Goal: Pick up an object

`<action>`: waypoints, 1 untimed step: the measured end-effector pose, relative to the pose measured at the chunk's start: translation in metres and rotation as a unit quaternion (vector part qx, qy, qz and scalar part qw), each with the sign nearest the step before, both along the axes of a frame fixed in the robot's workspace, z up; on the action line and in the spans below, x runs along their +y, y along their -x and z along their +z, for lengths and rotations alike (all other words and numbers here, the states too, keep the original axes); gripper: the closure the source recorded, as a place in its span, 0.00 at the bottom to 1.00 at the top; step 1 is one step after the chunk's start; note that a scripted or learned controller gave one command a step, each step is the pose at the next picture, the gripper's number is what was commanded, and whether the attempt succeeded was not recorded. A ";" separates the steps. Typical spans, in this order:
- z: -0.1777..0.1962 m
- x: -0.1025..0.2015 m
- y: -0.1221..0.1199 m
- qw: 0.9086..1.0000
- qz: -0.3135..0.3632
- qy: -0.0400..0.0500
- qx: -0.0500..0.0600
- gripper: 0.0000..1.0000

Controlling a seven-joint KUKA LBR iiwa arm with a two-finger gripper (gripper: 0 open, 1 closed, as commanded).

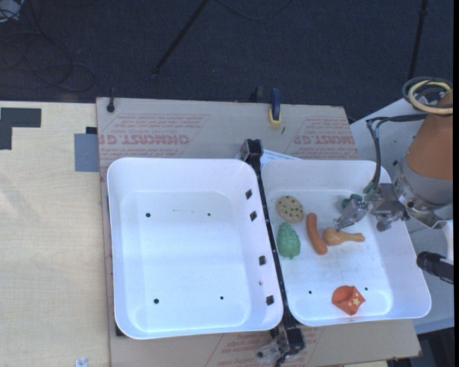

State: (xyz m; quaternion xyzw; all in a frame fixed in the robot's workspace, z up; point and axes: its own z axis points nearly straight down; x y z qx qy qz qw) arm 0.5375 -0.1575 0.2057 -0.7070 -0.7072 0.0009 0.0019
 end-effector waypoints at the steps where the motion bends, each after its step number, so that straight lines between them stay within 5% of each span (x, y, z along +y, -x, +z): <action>1: -0.119 -0.011 -0.009 1.000 0.000 -0.004 -0.001 0.00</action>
